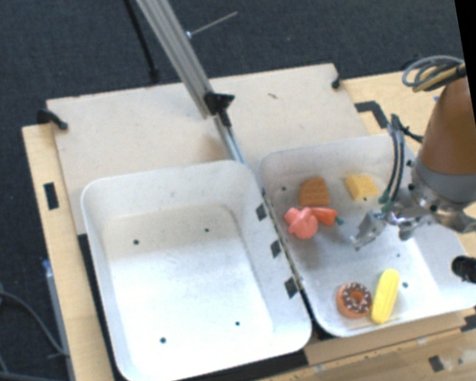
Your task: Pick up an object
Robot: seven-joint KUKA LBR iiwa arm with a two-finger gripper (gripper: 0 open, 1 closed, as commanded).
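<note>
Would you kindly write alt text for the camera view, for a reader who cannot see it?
A grey robot arm's gripper hovers in the right white bin among a pink toy, an orange-brown piece, a yellow block, a doughnut and a corn cob. The left white bin sits beside it on the bench.

Two shallow white bins on the bench: left bin (113, 207), right bin (335, 327). Five small items counted, all in the right bin: one pink toy (301, 221), one orange-brown piece (313, 191), one pale yellow block (361, 186), one chocolate donut (353, 300), one yellow corn cob (384, 295).
</note>
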